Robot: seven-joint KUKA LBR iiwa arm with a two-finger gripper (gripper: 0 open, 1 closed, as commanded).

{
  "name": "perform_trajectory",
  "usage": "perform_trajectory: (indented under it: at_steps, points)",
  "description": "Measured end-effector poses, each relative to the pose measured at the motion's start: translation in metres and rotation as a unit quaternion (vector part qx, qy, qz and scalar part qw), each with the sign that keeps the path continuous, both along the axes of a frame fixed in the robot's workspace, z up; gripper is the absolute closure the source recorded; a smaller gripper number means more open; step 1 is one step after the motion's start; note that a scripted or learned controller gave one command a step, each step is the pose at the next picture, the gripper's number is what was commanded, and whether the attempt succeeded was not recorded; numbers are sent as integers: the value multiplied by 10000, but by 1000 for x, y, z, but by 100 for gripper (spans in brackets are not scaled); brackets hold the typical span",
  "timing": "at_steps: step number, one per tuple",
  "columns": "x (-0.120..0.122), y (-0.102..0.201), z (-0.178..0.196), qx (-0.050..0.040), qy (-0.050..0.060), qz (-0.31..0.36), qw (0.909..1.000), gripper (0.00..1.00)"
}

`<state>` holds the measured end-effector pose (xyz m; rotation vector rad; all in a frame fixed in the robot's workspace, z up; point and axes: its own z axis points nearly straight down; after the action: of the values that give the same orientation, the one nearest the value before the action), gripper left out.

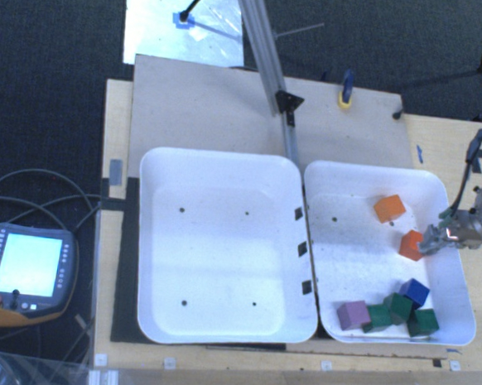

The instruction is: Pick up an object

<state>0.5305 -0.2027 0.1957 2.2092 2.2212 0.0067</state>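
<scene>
An orange block [410, 245] lies in the right bin [335, 261], close to that bin's right wall and about halfway along it. The end effector [433, 238] sits right against this block's right side, reaching in over the bin's right rim; whether its fingers are apart or together cannot be told from this angle, and the block is not clearly seen between them. A second orange block [389, 208] rests a little above and to the left of the first, apart from it. Toward the bin's lower right corner a cluster of blocks lies close together: a blue block [414, 291], a purple block [352, 314], and green blocks [397, 312] packed between and beside them. The left bin [220, 248] stands just beside the right one on the desk [223, 103]. A handheld control pad [23, 274] with a lit screen lies on the floor well left of the desk.
</scene>
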Motion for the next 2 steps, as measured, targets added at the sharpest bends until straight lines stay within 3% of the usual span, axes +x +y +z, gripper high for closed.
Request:
perform_trajectory:
  at_steps: [1, 2]
  points:
    - [-7, 2, 55, 1, 1, 0, 10000, 100]
    - [-6, 2, 85, 6, 17, 0, 10000, 100]
